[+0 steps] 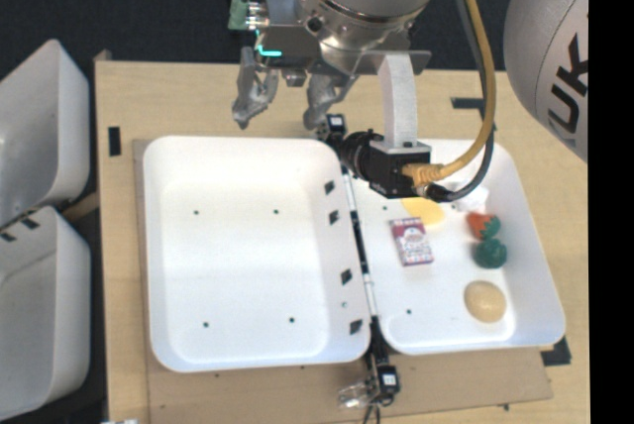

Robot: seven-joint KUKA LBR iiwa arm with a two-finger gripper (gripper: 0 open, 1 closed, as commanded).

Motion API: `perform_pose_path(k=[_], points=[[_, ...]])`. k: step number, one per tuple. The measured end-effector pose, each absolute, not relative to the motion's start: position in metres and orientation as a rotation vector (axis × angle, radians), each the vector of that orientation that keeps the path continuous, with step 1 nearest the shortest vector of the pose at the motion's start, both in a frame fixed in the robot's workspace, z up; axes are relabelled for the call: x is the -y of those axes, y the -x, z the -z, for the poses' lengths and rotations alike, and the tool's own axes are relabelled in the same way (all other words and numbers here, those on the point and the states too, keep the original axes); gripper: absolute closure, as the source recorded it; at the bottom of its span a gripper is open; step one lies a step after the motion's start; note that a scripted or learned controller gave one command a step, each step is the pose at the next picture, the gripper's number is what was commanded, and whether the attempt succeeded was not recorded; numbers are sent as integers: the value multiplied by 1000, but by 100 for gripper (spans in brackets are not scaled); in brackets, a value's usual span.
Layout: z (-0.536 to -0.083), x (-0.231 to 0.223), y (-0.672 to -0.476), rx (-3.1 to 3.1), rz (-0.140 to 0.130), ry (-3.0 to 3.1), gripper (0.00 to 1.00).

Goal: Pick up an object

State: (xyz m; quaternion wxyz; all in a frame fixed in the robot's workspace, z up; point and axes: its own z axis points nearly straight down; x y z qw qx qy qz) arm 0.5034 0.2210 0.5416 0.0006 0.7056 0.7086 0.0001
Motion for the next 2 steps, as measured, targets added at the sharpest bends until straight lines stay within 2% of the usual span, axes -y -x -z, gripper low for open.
perform_pose_path(k=[1, 2], points=[[-553, -220, -504, -2226, -3, -2212, 100], [-564, -219, -505, -2230, -5, -2207, 100]])
